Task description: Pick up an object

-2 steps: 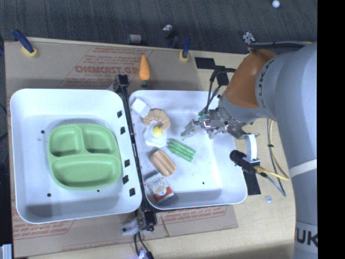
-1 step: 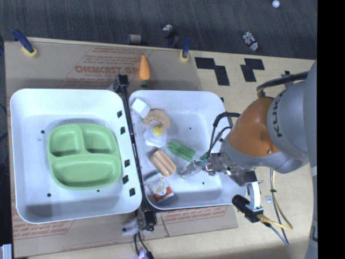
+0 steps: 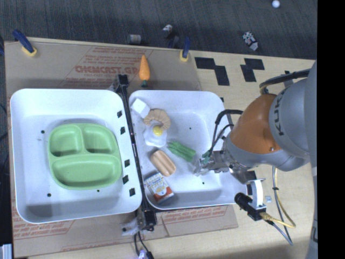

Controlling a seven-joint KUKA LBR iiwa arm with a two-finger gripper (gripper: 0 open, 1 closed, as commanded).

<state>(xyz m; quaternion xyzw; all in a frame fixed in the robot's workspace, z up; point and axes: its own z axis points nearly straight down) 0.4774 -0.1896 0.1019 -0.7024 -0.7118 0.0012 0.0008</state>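
Reaching into the right bin, the gripper should centre over the green bean before descending; its grip I cannot tell.

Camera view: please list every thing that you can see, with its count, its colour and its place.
Bins: two, white, side by side on the bench.
Divided plate: one, green, in the left bin.
Hot dog: one, tan, in the right bin.
Green vegetable: one, right bin, beside the hot dog.
Fried egg: one, white and yellow, right bin.
Small box: one, red and white, right bin's near corner.
Carrot: one, orange, on the cardboard behind the bins.
Clamps: two, blue, at the cardboard's far edge.
Gripper: one, grey, low over the right bin.
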